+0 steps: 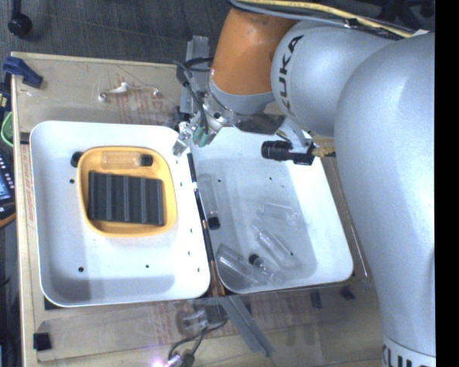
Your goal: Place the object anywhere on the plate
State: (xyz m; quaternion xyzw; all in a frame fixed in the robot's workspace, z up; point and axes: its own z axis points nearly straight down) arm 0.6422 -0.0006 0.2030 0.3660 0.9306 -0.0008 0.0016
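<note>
The plate [126, 190] is yellow-orange with dark grey ridges; both bins [53, 266] are white; the arm [352, 75] is grey and orange.

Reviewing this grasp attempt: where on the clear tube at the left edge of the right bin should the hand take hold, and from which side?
Grip the clear tube around its mid-length, coming from above, fingers closing across its narrow width. It lies flat, long axis parallel to the bin's left wall and close to it, so room on that side looks tight. Its glassy surface may slip.

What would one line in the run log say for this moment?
gripper: above the bins' shared edge, far end | clear objects: in right bin | plate: yellow, in left bin, nothing on it | task: not done
</note>
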